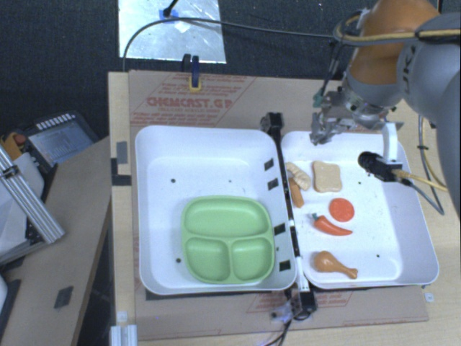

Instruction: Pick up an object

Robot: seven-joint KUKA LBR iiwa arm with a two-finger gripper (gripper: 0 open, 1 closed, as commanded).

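Observation:
My gripper point(324, 132) hangs over the back left corner of the right bin point(410, 236), a little above its floor, with nothing seen in it. Toy foods lie in that bin. A tan bread slice point(327, 176) sits just in front of the gripper. To its left are a pale pastry piece point(297, 175) and an orange sausage point(296, 194) by the bin's left wall. Nearer the front lie a red tomato slice point(341, 209), a red chili pepper point(332, 225) and a brown chicken drumstick point(333, 264).
The left bin point(166, 157) holds a green three-compartment plate point(227, 238) at its front right. A black cylinder with a cable point(376, 164) juts over the right bin's back. A black divider clamp point(274, 122) sits between the bins.

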